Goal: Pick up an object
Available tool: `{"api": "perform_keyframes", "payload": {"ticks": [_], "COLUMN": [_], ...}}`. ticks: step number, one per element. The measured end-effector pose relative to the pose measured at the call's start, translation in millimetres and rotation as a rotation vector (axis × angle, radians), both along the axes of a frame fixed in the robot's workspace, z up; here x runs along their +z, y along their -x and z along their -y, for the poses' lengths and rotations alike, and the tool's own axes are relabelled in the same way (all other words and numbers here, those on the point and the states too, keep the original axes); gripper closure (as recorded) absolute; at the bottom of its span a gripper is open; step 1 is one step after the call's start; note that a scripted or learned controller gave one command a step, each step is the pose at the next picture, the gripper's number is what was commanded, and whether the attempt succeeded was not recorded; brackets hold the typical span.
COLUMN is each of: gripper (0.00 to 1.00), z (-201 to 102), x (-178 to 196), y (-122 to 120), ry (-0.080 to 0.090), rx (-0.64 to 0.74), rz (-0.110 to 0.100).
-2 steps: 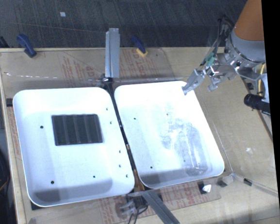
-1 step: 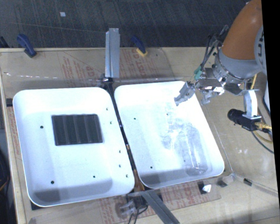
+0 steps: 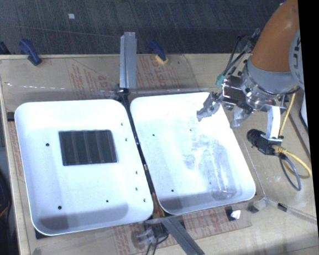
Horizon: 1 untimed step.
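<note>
Fingers (image 3: 219, 111) stand spread apart with nothing between them, poised over the right bin (image 3: 171, 198) at its two o'clock corner. Down toward five o'clock in that bin lies a clear plastic bottle (image 3: 218, 169), pale and hard to pick out against the white floor, well apart from the gripper. At nine o'clock on the table (image 3: 61, 77), the left bin (image 3: 40, 218) carries a dark ribbed rectangular block (image 3: 88, 146) near its centre.

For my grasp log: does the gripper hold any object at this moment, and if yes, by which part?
Nothing is held. The gripper hangs with open jaws over the right bin; the clear bottle lies apart in it.
</note>
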<state>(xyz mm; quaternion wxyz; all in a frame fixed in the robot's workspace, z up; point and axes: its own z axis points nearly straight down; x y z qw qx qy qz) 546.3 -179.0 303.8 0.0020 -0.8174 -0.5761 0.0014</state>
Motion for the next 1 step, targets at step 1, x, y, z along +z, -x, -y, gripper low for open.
{"api": "perform_keyframes", "payload": {"ticks": [1], "gripper": [0.00], "z": [21.2], "x": [12.6], "y": [6.7], "ry": [0.002], "rx": [0.167], "rz": [0.003]}}
